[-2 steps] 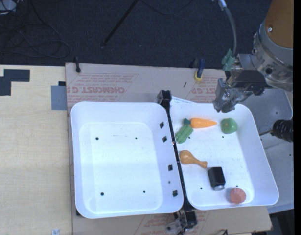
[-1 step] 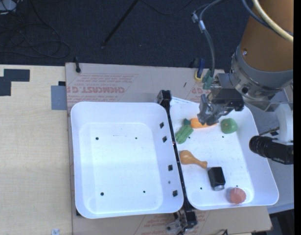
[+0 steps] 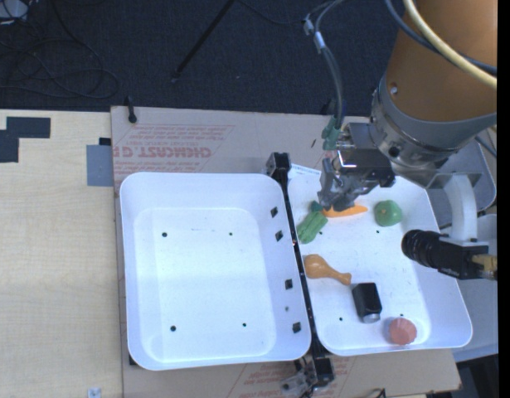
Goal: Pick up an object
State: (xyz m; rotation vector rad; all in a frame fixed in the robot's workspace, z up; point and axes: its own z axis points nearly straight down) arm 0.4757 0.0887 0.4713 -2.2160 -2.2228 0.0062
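Pale wood bench (image 3: 47, 264) carries two white bins on cardboard. Left bin (image 3: 138, 197) bare inside. Right bin (image 3: 454, 322) holds the objects: green long piece (image 3: 311, 225) at 10 o'clock near the divider, thin orange strip (image 3: 347, 211) just beside it under the arm, green ball (image 3: 388, 213) at 1 o'clock, orange pear-shaped toy (image 3: 325, 269) near centre, black block (image 3: 366, 301) at 6 o'clock, pink ball (image 3: 401, 331) at 5 o'clock. Gripper (image 3: 336, 196) low over the green piece and orange strip; jaws state cannot tell, nothing seen held.
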